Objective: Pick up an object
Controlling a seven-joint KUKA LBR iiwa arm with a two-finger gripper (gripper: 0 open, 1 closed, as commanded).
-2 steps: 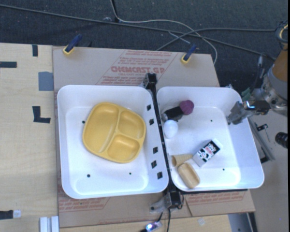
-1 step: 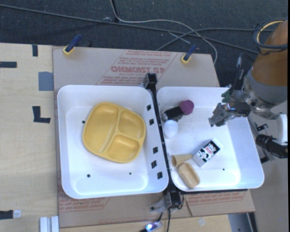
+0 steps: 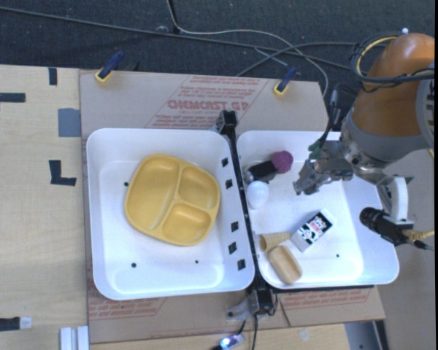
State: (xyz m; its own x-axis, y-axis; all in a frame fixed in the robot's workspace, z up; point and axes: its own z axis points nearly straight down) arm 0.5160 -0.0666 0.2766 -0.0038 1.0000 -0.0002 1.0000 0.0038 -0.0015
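Nearest the lens, at the 6 o'clock rim of the right bin (image 3: pixel 379 272), lies a tan bread-shaped piece (image 3: pixel 285 263), with a small tan cone-like piece (image 3: pixel 273 240) touching it on its 11 o'clock side. Just beside these, toward 2 o'clock, sits a small black-and-white carton (image 3: pixel 312 230), tilted on the bin floor.

Left bin (image 3: pixel 102 217): one yellow divided tray (image 3: pixel 173 199), three compartments, lying flat near the bin's middle, tilted relative to the bin walls.

Right bin, 10 o'clock corner: a white ball (image 3: pixel 257 193) against the divider; a black item (image 3: pixel 262 170) directly at its 12 o'clock; a magenta ball-like object (image 3: pixel 282 160) touching the black item's 2 o'clock end.

Arm enters from 3 o'clock, orange band (image 3: pixel 401 57) at upper right. Gripper (image 3: pixel 308 186) hangs over the right bin's upper half, at 3 o'clock from the magenta object and apart from it, at 12 o'clock from the carton. Fingers point down and toward 8 o'clock; whether they stand apart or together cannot be told at this angle. Nothing is visible between them.

Both bins rest on a brown cardboard sheet (image 3: pixel 204 100), held at its 12 o'clock edge by two yellow-and-blue clamps (image 3: pixel 110 65). Dark cables (image 3: pixel 204 31) run across the carpet beyond.
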